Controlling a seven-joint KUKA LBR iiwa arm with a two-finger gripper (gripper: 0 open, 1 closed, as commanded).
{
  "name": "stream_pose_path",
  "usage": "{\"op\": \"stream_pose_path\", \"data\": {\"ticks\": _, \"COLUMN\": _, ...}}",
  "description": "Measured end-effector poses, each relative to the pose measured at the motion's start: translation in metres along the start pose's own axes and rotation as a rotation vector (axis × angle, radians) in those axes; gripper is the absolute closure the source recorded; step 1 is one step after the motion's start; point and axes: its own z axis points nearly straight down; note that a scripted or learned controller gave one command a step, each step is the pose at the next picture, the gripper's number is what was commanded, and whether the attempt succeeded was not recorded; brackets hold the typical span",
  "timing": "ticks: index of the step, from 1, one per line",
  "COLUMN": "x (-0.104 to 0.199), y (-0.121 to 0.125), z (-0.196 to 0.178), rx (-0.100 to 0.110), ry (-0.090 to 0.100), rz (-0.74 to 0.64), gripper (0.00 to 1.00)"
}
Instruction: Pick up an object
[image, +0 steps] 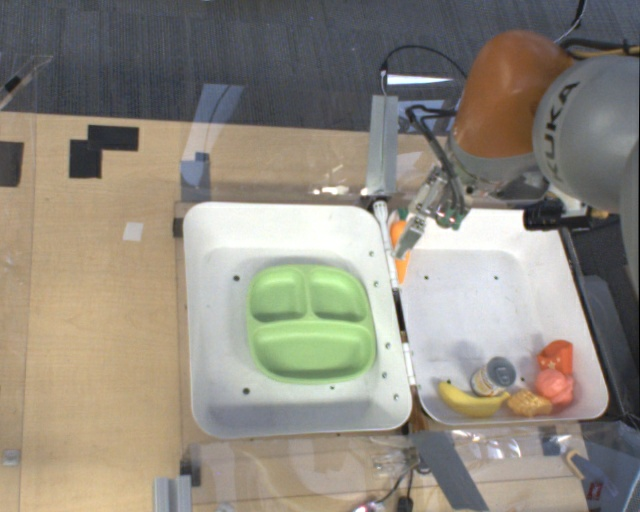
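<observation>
Above the right bin's (560, 300) back-left corner, the claw (408, 236) pinches a slim orange carrot (400, 252).

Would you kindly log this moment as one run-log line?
gripper: above bins' divider, orange carrot-like object between fingers | left bin: green tray | right bin: banana, can

The hand (410, 232) grips an orange carrot (401, 252) above the bins' divide.

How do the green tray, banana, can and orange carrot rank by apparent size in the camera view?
Largest to smallest:
1. green tray
2. banana
3. orange carrot, though it sits partly under the pincer, so its full length is unsure
4. can
</observation>
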Motion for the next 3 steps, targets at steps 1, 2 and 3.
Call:
{"op": "stream_pose_path", "data": {"ticks": 1, "x": -0.013, "y": -0.069, "z": 0.097, "rx": -0.001, "ry": -0.005, "rz": 0.167, "gripper": 0.00}}
{"op": "stream_pose_path", "data": {"ticks": 2, "x": -0.026, "y": -0.058, "z": 0.099, "rx": 0.006, "ry": 0.010, "rz": 0.374, "gripper": 0.00}}
{"op": "stream_pose_path", "data": {"ticks": 3, "x": -0.030, "y": -0.054, "z": 0.084, "rx": -0.005, "ry": -0.006, "rz": 0.369, "gripper": 1.00}}
